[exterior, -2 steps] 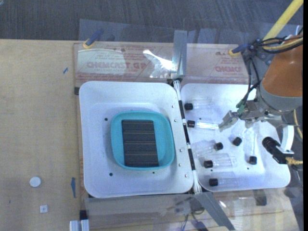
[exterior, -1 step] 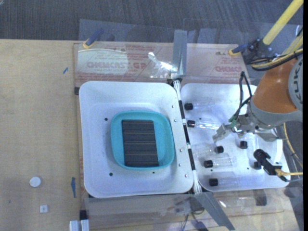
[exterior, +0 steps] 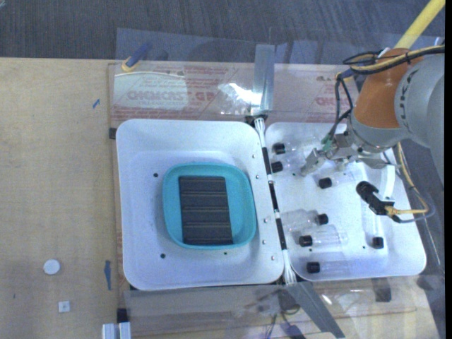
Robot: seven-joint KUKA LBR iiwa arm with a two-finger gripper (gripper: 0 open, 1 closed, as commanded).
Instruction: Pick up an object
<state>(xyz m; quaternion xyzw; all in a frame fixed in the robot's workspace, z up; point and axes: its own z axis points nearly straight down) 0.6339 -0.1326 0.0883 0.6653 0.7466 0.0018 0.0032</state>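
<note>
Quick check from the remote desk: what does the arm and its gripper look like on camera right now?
The arm is grey and rounded, with an orange band above the wrist. Black and yellow cables loop over the band. The gripper is a small metal-grey assembly with a green spot near its base. A yellow cable also trails by the right bin.

Grey arm reaches in from the right, wrist angled downward.
</note>
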